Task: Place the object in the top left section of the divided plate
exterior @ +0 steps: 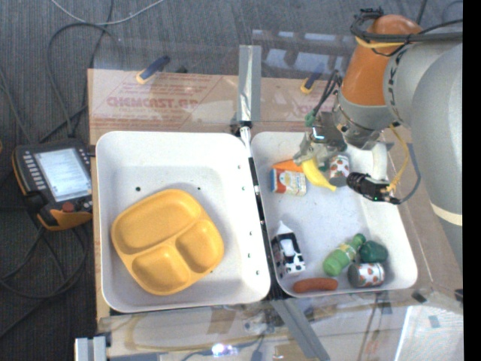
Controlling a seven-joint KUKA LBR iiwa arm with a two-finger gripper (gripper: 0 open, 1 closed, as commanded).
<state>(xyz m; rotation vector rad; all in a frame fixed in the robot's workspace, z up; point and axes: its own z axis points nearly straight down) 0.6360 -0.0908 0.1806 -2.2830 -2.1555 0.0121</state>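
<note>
A yellow divided plate (pixel 167 239) with three sections lies in the left bin (pixel 120 156). My gripper (pixel 316 155) hangs over the back of the right bin (pixel 391 224), just above a yellow banana (pixel 318 175) and an orange juice carton (pixel 289 179). A red-and-white ball (pixel 340 168) sits right beside the banana. The wrist hides the fingers, so I cannot make out their state or whether they touch the banana.
At the front of the right bin lie a black-and-white milk carton (pixel 287 251), a red sausage (pixel 316 284), a green bottle (pixel 342 256), a dark green item (pixel 373 252) and a strawberry-print can (pixel 366 274). A teach pendant (pixel 52 179) rests left of the bins.
</note>
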